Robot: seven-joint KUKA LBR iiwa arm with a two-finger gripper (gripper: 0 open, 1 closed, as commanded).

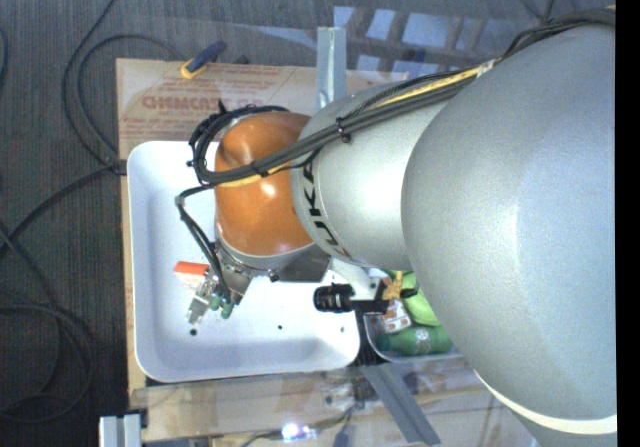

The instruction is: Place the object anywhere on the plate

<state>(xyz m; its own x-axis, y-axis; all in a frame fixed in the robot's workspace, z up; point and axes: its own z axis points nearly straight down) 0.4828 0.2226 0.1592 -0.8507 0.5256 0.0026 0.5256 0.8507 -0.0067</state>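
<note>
My gripper (207, 303) hangs low over the left white bin (150, 235), near its front left part, under the orange wrist band (255, 185). A small orange-red object (187, 269) lies on the bin floor just left of and behind the gripper, close to it but apart. In the right bin, a grey plate's rim (371, 339) peeks out from under the arm. Green items (420, 337) and a yellow-and-red piece (397, 312) lie on it. The arm hides most of that bin.
The arm's large grey body (480, 205) covers the right half of the view. Two tiny dark specks (193, 332) lie on the left bin's floor. A yellow-and-blue tool (203, 58) rests on the board behind the bins.
</note>
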